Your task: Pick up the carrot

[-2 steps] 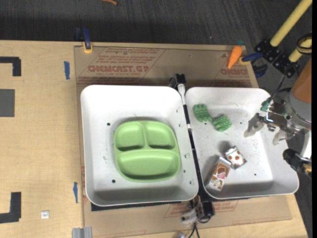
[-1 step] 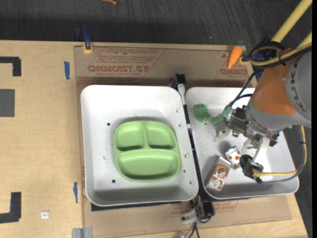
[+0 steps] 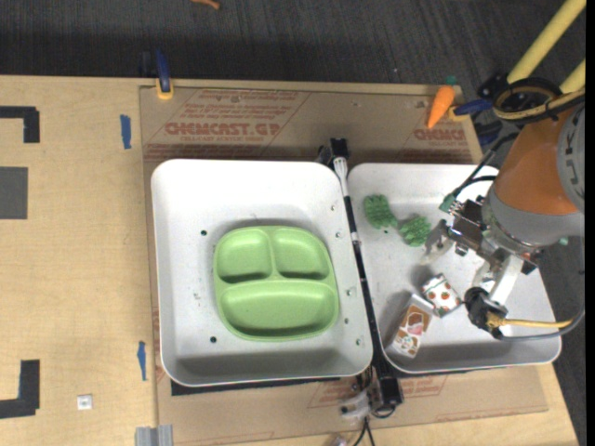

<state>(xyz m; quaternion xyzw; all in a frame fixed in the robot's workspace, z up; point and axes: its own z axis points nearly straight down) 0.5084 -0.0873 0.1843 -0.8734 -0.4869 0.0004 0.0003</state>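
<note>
Carrot [image 3: 441, 106] lies on the worktop [image 3: 84, 249] beyond the right bin [image 3: 535, 347], well apart from the gripper [image 3: 444, 233]. Finger state cannot be told. Risk: descent here would grab broccoli [image 3: 378, 210], not carrot

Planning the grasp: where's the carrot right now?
The carrot lies outside both bins, on the cardboard beyond the right bin's far edge, near a blue clamp.

Both bins [image 3: 186, 249] look like smooth, faintly glossy white plastic, the green divided plate [image 3: 274, 282] like matt plastic, the bench board [image 3: 74, 277] like dull bare wood or cardboard, and the floor [image 3: 325, 17] like rough dark carpet.
</note>
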